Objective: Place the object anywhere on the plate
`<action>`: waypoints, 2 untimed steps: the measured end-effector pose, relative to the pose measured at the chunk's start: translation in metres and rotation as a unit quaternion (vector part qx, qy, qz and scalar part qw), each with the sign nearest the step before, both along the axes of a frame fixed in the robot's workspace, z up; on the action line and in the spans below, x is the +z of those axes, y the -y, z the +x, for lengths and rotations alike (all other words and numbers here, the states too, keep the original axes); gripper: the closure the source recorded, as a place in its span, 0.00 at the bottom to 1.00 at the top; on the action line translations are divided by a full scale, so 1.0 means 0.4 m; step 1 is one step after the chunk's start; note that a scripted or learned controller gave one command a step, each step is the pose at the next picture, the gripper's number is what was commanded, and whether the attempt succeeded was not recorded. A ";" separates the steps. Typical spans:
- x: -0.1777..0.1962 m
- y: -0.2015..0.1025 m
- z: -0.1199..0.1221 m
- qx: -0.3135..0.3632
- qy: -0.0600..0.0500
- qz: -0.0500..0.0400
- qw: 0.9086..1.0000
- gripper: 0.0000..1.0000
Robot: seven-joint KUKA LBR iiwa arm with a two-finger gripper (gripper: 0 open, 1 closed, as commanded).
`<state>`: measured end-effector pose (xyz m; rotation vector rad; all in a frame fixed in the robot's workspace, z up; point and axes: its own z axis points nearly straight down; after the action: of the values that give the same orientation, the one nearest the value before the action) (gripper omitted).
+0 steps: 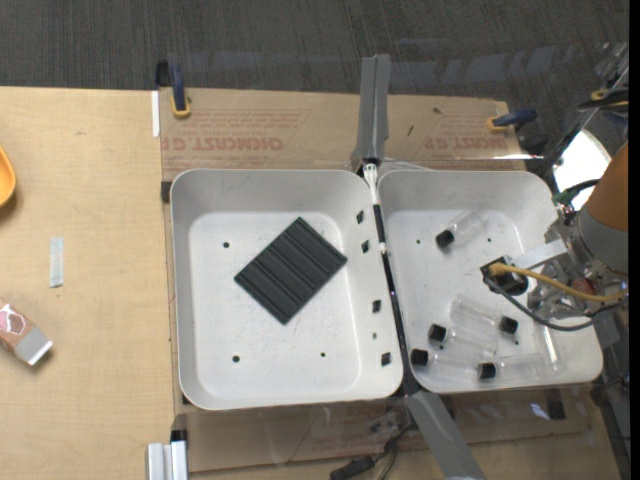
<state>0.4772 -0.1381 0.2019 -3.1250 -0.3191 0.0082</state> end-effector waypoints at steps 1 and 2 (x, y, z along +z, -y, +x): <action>0.418 -0.227 0.160 0.006 0.001 -0.001 1.000 1.00; 0.578 -0.263 0.321 0.150 0.000 0.000 0.989 1.00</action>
<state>0.6058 -0.0329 0.4333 -3.0428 -0.7855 0.0089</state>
